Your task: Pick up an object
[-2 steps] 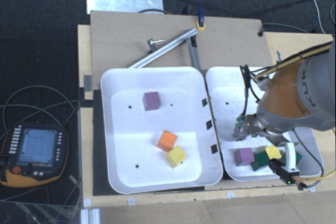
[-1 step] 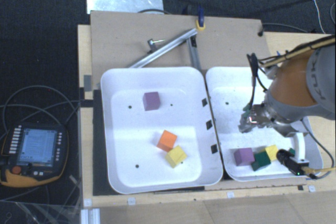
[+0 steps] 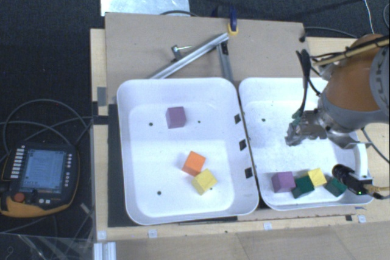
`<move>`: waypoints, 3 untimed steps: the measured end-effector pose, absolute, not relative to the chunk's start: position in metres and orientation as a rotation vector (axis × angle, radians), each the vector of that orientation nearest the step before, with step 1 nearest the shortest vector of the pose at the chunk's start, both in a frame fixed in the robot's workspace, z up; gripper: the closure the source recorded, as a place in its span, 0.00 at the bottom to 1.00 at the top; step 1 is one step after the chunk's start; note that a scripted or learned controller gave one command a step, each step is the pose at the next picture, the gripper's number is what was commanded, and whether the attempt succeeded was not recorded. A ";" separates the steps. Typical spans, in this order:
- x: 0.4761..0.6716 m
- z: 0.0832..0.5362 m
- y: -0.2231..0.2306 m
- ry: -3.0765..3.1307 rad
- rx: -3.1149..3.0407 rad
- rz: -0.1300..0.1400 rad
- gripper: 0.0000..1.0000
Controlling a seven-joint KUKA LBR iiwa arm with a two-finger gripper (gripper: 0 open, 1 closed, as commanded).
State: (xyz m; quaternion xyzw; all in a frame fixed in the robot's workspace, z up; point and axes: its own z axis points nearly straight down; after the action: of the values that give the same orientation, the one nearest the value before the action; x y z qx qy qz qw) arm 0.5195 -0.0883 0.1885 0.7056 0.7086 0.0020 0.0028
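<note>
The arm (image 3: pixel 356 91) holds the pincer (image 3: pixel 297 133) over the right bin (image 3: pixel 268 108); how far it is open cannot be told, and nothing shows in its grip. The nearest targets lie below it in frame, near the front wall: purple cube (image 3: pixel 283 181), dark green cube (image 3: pixel 302 186), yellow cube (image 3: pixel 317 177), all apart from it.

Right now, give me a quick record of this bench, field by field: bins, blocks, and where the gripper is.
left bin: purple block, orange block, yellow block; orange and yellow touching
right bin: purple cube, green block, small yellow block, second green block, along the near wall
gripper: over right bin, holding nothing visible
</note>
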 end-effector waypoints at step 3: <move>0.582 0.250 -0.008 2.230 2.208 0.006 1.00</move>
State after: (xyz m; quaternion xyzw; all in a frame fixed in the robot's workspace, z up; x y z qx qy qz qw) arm 0.5823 -0.0083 0.2500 0.7036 0.7106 0.0019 0.0017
